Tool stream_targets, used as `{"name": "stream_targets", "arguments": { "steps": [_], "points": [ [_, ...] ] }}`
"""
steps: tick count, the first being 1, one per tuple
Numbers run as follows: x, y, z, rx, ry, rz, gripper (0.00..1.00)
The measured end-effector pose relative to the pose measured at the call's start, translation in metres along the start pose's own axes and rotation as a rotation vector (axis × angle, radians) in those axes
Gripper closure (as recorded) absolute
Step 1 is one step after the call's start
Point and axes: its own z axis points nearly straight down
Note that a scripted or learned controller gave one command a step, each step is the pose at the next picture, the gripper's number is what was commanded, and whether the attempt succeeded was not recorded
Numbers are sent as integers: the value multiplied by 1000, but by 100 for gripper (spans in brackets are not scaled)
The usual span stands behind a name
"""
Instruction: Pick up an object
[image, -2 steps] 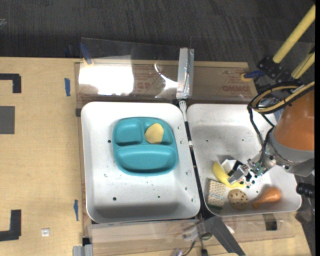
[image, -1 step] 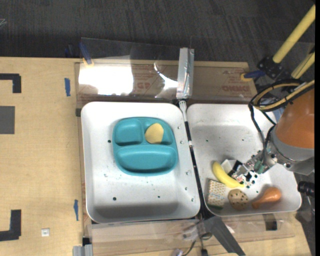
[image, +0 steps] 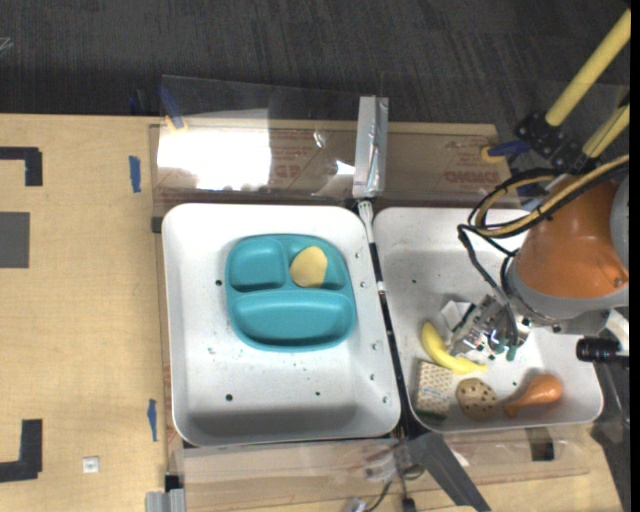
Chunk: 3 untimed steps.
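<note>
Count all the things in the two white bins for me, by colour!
Teal: 1, the divided plate
Yellow: 2, the lemon and the banana
Orange: 1, the carrot
Brown: 1, the cookie
Beige: 1, the sponge
Total: 6

Two bins side by side on the bench. The left bin (image: 200, 380) has a divided tray (image: 290, 315) sitting toward its back half, with a round lemon-ish thing (image: 309, 266) in the tray's rear right compartment. The right bin (image: 420, 250) has its stuff bunched at the front: banana (image: 440, 350), sponge (image: 433, 386) just in front of it, cookie (image: 476, 396) right of the sponge, then what's probably a carrot (image: 535, 392) further right. The gripper (image: 487, 335) hangs just right of the banana.
</note>
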Motion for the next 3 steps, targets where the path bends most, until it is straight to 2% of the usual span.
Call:
{"name": "stream_targets", "arguments": {
  "steps": [1, 2, 3],
  "points": [
    [5, 4, 14, -9, -12, 311, 100],
    [51, 58, -132, -5, -4, 159, 100],
    [-45, 6, -176, 1, -4, -145, 100]
  ]
}}
